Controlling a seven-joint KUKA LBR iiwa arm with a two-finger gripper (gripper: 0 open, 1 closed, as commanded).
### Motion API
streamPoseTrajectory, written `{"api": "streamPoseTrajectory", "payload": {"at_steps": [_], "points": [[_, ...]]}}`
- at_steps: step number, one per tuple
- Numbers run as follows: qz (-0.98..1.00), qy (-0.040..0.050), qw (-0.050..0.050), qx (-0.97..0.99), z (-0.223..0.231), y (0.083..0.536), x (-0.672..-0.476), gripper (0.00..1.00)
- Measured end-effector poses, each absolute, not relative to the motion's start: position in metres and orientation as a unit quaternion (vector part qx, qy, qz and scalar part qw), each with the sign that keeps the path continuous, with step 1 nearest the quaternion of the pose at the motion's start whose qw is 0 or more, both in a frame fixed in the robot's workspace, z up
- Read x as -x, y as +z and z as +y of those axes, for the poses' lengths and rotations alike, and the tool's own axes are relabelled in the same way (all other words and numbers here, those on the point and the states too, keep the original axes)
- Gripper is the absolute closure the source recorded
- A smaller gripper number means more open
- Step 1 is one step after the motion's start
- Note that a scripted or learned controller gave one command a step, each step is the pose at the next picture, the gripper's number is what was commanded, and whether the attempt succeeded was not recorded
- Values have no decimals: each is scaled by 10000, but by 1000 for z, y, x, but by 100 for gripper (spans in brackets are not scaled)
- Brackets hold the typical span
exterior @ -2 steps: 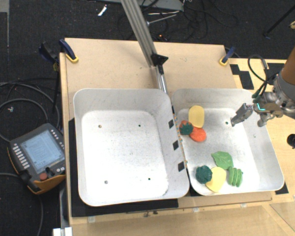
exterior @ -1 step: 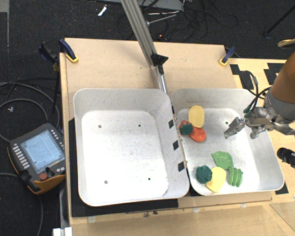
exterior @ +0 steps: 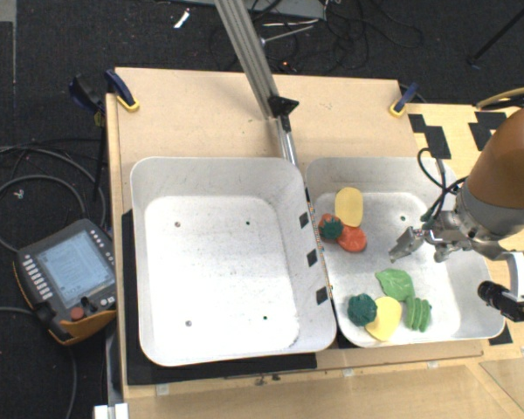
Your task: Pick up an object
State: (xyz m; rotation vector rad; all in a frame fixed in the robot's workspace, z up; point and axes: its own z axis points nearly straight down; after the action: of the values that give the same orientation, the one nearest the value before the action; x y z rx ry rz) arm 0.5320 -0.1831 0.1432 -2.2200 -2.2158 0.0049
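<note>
open metal gripper (exterior: 405, 244) above leafy green toy (exterior: 395, 282).

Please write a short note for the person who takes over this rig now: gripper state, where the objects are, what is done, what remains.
Gripper: over the right bin, fingers open, holding nothing.
Objects, all in the right bin: yellow piece near the top, with a small green piece and a red piece just below it. Nearer the front: light green leaf, dark green piece, second yellow piece, green ridged piece.
Left bin: no objects seen.
Done: nothing picked yet.
Left: lower onto one object, close, lift. The leaf looks nearest.
</note>
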Motion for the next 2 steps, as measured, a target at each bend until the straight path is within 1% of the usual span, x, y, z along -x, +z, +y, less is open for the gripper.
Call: {"api": "streamPoseTrajectory", "payload": {"at_steps": [1,2], "points": [[-7067,-3,-9,7075,-183,95,-533,0],[-7067,-9,-18,7075,-183,106,-533,100]]}}
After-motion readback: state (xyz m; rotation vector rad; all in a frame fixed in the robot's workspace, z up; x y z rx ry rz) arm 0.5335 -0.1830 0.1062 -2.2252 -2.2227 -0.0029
